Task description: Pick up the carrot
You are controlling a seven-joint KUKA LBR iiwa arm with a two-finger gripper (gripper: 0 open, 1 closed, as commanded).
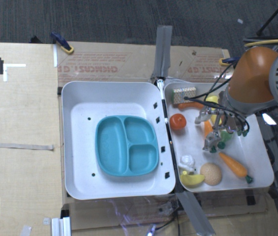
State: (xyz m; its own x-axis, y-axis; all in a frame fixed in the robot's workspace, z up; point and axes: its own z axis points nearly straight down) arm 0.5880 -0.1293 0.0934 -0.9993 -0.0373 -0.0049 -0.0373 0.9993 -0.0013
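Observation:
The carrot (233,165) is orange with a small green end and lies slantwise in the right bin (259,146), near its front right corner. My gripper (212,137) hangs low over the middle of that bin, up and to the left of the carrot and a short way from it. A green piece (222,140) and an orange piece (207,128) sit right against the gripper's tip. The wrist's metal parts and cables cover the tip, so what lies between it is hidden.
The right bin also has a red tomato (178,122), a thin orange-red chili (193,105), a ridged beige block (184,94), a yellow fruit (211,100), a banana (192,180), a tan round (210,173) and a white item (186,161). A teal divided plate (127,145) lies in the left bin (75,132).

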